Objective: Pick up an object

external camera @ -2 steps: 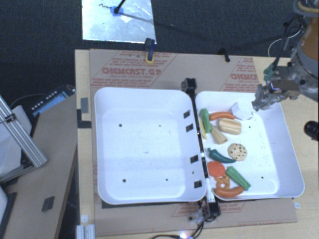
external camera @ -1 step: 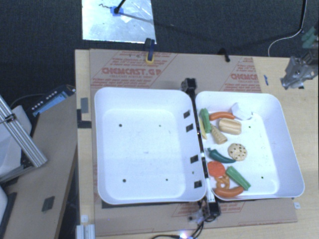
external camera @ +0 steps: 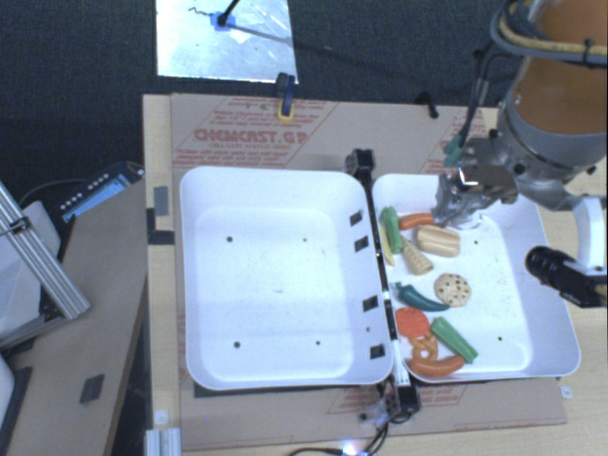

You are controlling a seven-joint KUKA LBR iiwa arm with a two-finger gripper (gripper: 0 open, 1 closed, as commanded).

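pincer [external camera: 460, 209] low over the right bin [external camera: 541, 283], tip just beside the bun [external camera: 439, 241] and the orange piece [external camera: 415, 221] — placed as if lining up a grab; whether it is spread or pressed together i cannot tell. all the toy food sits in this bin, crowded against its left wall: cookie [external camera: 452, 289], green pepper [external camera: 454, 339], tomato [external camera: 412, 322]. left bin [external camera: 275, 274] likely the drop side — a guess.
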